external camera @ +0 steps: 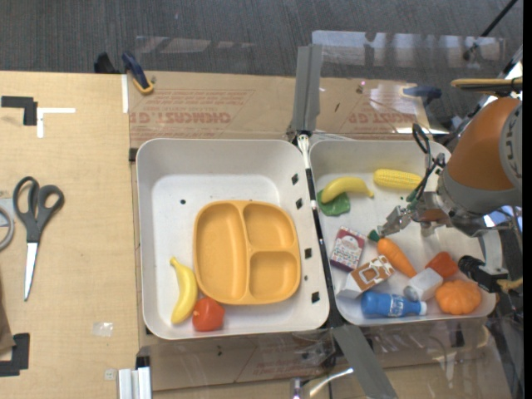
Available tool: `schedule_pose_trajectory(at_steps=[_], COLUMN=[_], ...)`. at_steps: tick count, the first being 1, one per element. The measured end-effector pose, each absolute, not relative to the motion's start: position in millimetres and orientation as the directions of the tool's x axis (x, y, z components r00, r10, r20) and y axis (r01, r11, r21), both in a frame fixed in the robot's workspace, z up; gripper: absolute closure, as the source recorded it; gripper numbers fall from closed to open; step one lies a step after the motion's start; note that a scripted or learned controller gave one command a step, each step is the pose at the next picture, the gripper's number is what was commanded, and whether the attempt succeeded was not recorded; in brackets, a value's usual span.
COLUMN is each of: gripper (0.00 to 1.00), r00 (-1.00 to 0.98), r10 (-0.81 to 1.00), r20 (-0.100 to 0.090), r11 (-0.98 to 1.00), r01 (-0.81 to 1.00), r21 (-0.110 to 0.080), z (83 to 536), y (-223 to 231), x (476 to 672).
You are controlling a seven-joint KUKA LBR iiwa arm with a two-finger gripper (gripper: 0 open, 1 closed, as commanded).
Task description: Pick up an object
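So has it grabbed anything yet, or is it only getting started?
Nothing looks picked up yet. Done: the arm has reached into the right bin, and the gripper sits low above the carrot. In hand: I see nothing between its fingers. The carrot, corn cob and blue bottle lie in that bin. Left: closing on one item and lifting it clear.

Both bins [150, 248] smooth white plastic, slight sheen; yellow divided plate [247, 252] matt plastic; toy banana [183, 291], tomato [208, 315], corn [397, 179], carrot [396, 257] glossy plastic; blue bottle [391, 306] shiny plastic; tabletop [75, 248] pale matt wood; scissors [33, 223] bare metal blades, black plastic handles; brown cardboard [208, 110] behind, matt
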State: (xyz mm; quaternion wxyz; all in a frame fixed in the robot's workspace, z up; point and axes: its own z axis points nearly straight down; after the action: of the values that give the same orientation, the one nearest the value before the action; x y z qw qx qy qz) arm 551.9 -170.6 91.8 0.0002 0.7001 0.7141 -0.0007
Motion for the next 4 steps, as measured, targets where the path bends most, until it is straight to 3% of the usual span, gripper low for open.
schedule_pose_trajectory(at_steps=[1,2,3,4], gripper=[0.0,1.0,1.0,1.0], r00=[0.089,0.091,-0.301,-0.1], r10=[0.996,0.996,0.954,0.995], r20=[0.0,0.001,-0.001,0.001], r11=[-0.089,-0.091,0.301,0.1], r01=[0.996,0.996,0.954,0.995], r21=[-0.002,0.0,0.001,-0.002], z=[91,100,92,91], y=[-134,-134,-165,-101], x=[482.4,483.5,478.1,481.0])
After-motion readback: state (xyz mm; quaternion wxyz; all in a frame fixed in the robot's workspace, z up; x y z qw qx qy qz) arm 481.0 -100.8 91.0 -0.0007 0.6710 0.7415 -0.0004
